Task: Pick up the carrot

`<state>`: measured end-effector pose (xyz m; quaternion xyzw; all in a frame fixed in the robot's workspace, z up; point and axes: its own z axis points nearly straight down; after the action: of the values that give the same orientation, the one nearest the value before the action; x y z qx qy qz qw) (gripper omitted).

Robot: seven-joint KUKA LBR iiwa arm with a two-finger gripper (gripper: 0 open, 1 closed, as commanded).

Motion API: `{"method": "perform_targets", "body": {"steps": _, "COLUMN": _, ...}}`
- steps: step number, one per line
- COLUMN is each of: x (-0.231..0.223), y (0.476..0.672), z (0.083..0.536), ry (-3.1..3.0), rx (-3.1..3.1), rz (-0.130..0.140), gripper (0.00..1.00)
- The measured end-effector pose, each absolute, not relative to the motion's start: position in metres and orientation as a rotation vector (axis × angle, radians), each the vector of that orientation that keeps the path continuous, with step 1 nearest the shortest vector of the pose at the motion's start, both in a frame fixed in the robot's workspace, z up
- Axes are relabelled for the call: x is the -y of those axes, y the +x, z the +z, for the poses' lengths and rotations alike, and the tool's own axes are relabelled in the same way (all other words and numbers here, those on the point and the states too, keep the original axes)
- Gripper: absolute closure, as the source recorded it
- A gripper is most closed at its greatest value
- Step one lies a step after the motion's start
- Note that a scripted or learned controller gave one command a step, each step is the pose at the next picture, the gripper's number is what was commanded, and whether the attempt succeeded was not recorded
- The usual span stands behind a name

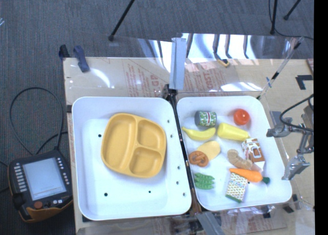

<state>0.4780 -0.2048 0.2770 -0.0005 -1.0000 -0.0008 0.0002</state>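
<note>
Cannot tell the gripper's state. Carrot [247,174] lying flat on the right bin's [274,194] white floor, close to the front right corner, long axis running left to right, green tip toward the right wall. Just beside the carrot, in front: a patterned packet [236,187]. Beyond the carrot: pale bench [123,77], grey carpet [61,8].

The carrot [247,175] lay hemmed by a peanut [239,159], carton [253,151] and box [236,187], with bare floor [271,190] rightward.
</note>
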Motion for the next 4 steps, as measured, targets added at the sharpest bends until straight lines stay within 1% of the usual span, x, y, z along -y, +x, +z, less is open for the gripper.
{"method": "perform_targets", "body": {"steps": 1, "x": 0.143, "y": 0.475, "z": 0.146, "ry": -0.128, "rx": 3.130, "rz": -0.007, "gripper": 0.00}}
{"method": "perform_targets", "body": {"steps": 2, "x": 0.172, "y": 0.477, "z": 0.087, "ry": -0.242, "rx": 3.134, "rz": -0.002, "gripper": 0.00}}
{"method": "perform_targets", "body": {"steps": 3, "x": 0.132, "y": 0.477, "z": 0.087, "ry": -0.236, "rx": 3.133, "rz": -0.004, "gripper": 0.00}}
{"method": "perform_targets", "body": {"steps": 4, "x": 0.130, "y": 0.477, "z": 0.087, "ry": -0.275, "rx": 3.129, "rz": -0.002, "gripper": 0.00}}
